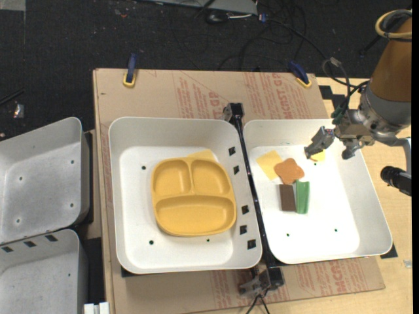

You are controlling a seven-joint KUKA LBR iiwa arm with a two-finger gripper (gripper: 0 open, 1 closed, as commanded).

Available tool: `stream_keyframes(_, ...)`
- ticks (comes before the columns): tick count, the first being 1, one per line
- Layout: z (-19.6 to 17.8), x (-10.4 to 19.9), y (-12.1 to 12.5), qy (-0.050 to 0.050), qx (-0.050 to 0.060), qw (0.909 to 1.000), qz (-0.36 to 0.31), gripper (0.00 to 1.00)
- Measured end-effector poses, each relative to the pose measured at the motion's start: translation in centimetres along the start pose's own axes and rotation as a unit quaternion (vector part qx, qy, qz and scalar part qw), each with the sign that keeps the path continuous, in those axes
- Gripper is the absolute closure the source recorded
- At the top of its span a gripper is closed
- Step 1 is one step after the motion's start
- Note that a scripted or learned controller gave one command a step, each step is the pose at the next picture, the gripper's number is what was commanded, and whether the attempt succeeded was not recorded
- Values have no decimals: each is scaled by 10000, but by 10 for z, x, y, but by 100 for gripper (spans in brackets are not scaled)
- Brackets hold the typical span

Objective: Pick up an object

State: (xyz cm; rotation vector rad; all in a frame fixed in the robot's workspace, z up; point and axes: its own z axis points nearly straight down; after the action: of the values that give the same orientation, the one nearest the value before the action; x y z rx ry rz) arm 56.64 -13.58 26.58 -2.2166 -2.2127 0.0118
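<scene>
Presently: pincer (323,146) over the right bin (366,234), at one o'clock of the orange piece (289,170); a yellow bit (317,156) sits beneath it. Grip state unclear. Nothing visibly lifted; pickup remains.

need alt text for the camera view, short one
A grey robot arm's gripper hovers over the right white bin, beside a small yellow piece. That bin also holds a pale yellow square, orange-brown disc, brown block and green block; the left white bin holds a yellow divided tray.

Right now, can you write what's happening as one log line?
gripper: above right bin, near small yellow piece | green block: lying in bin | yellow tray: left bin
</scene>
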Motion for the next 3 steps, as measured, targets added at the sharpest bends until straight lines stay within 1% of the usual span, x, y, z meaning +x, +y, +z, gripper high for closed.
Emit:
stream_keyframes(1,-7,0,2,-8,-57,10000,-14,0)
stream_keyframes(2,52,-8,6,-5,-34,10000,1,0)
stream_keyframes(3,95,-10,4,-4,-38,10000,0,0)
